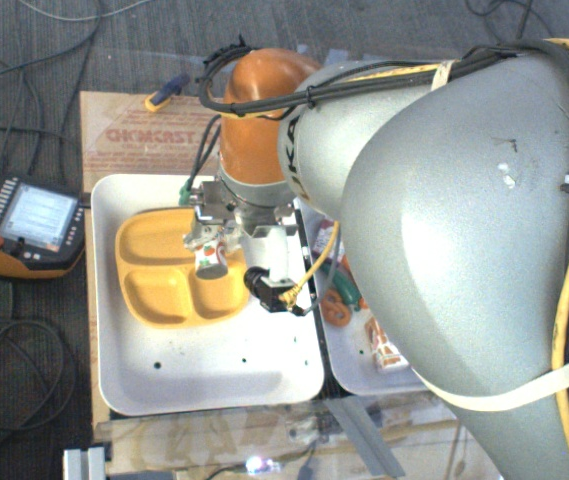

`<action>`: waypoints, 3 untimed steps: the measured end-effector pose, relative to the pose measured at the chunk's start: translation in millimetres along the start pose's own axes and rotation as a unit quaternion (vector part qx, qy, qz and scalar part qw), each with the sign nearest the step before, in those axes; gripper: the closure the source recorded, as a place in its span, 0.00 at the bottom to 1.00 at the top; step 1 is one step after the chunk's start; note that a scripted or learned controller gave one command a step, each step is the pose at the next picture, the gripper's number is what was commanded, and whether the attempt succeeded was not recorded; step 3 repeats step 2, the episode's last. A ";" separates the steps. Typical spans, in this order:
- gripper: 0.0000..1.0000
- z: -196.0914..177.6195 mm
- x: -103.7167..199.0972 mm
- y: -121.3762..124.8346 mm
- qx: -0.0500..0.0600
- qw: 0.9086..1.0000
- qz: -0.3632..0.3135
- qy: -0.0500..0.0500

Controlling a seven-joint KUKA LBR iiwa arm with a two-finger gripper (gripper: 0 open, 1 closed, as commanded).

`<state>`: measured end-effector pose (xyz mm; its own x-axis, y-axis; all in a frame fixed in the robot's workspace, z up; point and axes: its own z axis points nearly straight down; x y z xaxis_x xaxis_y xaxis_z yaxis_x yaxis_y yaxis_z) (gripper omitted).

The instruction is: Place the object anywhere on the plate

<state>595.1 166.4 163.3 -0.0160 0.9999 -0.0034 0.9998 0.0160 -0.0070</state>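
A robotics lab: teach pendant (pixel 26 226) and loose cables (pixel 24 353) on grey carpet (pixel 384 8).

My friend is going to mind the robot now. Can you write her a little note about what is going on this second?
Hand: over the yellow plate in the left bin; I can't tell if it is open or shut.
Object: a small red, white and green thing sits right under the hand, above the plate's right side. Whether it is gripped or already resting there, I can't tell.
Done: arm has reached the plate.
Left: make sure the object is lying on the plate, then pull the arm away.
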 end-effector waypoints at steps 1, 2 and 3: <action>0.00 0.0 -0.1 0.1 0.000 1.000 0.000 0.000; 0.00 0.0 -0.1 0.1 0.000 1.000 0.000 0.000; 0.00 0.0 -0.1 0.1 0.000 1.000 0.000 0.000</action>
